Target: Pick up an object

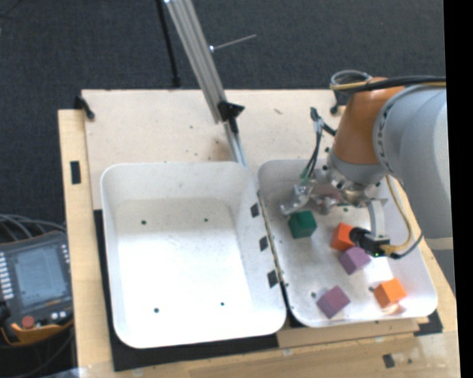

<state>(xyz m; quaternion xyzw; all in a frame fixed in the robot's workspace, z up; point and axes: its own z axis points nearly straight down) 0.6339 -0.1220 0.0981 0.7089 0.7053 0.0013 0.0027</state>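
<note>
Bench of pale board on dark carpet; gripper state unclear above green block.

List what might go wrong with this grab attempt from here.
The pincer sits just above the green block, near the right bin's left wall, so fingers might strike that wall. The orange block and purple block crowd close under the arm and could get knocked.

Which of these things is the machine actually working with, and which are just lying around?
Part of the job:
- claw
- green block, right under the claw
- right bin, holding orange blocks and purple blocks it could pick

Just lying about:
- left bin
- handheld control screen
- metal pole
</note>
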